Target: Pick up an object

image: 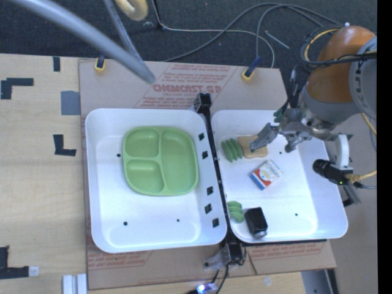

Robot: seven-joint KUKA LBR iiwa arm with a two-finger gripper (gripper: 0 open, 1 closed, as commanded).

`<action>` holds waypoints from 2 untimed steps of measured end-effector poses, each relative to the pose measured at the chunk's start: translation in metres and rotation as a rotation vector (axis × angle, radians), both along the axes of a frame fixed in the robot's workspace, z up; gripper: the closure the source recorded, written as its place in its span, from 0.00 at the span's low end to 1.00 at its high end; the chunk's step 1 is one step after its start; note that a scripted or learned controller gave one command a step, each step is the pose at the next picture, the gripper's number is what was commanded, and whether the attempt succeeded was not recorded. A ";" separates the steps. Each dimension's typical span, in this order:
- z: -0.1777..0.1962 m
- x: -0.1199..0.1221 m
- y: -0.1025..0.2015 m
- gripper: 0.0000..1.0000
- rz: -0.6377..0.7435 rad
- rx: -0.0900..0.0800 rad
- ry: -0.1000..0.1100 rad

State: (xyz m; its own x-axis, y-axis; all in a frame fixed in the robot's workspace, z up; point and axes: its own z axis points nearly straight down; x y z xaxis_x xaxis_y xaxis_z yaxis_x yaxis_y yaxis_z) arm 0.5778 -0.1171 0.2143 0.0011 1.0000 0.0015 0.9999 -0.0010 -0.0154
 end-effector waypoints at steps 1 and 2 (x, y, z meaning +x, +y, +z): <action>0.005 0.002 0.000 0.00 0.003 -0.001 -0.010; -0.048 0.002 0.010 0.00 0.003 -0.001 -0.005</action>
